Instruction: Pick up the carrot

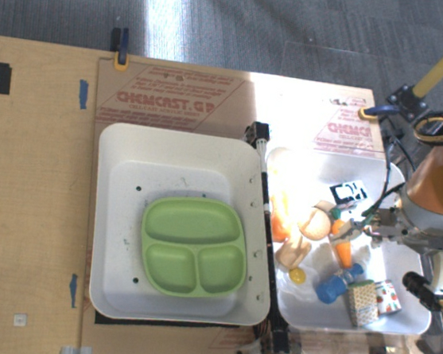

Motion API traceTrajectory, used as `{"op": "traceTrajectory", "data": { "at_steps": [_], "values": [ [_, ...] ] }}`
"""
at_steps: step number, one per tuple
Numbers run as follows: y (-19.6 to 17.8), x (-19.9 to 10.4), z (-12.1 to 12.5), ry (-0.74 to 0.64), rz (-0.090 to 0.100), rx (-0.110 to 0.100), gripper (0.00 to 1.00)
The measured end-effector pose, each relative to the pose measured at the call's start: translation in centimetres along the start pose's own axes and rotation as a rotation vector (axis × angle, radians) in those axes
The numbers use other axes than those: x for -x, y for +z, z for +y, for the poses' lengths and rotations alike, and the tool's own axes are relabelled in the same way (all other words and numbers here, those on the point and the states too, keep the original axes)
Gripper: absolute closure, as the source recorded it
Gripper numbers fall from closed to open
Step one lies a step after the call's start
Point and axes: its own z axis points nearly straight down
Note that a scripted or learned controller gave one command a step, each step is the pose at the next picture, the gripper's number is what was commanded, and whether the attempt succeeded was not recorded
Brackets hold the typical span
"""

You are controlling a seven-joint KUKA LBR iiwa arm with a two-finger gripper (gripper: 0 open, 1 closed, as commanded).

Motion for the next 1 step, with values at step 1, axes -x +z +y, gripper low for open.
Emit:
{"op": "traceTrajectory", "data": {
  "at_steps": [1],
  "values": [
    [-0.70,-0.04,-0.10,0.003,0.000,-0.002,1.00]
  ]
}}
